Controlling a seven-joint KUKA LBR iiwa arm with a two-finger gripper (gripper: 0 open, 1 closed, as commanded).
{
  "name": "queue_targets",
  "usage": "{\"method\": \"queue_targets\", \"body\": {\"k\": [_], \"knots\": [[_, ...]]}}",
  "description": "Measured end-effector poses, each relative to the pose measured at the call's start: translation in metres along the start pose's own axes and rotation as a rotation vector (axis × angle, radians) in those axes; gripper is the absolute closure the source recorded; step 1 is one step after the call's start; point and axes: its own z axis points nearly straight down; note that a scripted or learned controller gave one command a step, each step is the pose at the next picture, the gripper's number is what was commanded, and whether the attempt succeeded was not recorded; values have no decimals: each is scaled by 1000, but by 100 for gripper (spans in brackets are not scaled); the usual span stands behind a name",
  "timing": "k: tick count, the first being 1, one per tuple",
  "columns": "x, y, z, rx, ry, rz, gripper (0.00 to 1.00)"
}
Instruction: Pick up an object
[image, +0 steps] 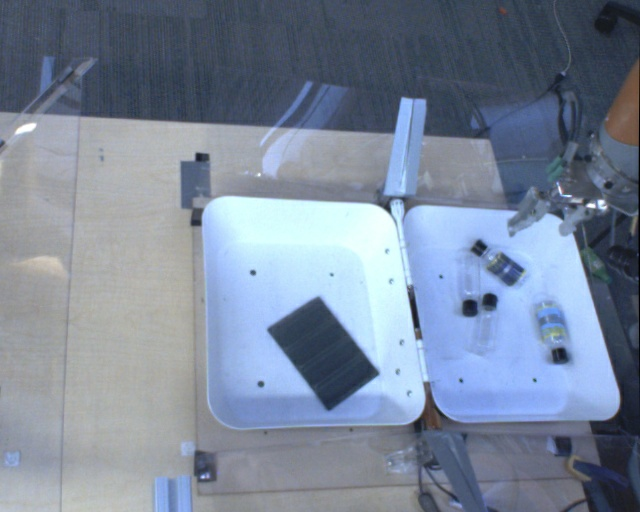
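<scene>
Objects: four small clear plastic vials with black caps (497, 264), perhaps two labelled, lying in the right shallow white bin (590, 400).
Claw (546, 213): fingers apart, above the bin's far edge.
Surface: pale wooden worktop (100, 300), grey carpet (250, 50) beyond.

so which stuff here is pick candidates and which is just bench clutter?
Job-relevant:
- gripper, above the right bin's far edge
- four small clear bottles with black caps in the right bin
- dark flat rectangular pad in the left bin

Just lying about:
- metal upright between the bins
- dark bracket at the left bin's far corner
</scene>
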Motion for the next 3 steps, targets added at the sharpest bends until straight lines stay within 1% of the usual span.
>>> {"method": "queue_targets", "body": {"k": [1, 2, 3], "knots": [[-25, 7, 113, 2, 1, -72, 0], [2, -14, 158, -6, -1, -116, 0], [4, -12, 149, -9, -1, -119, 100]]}}
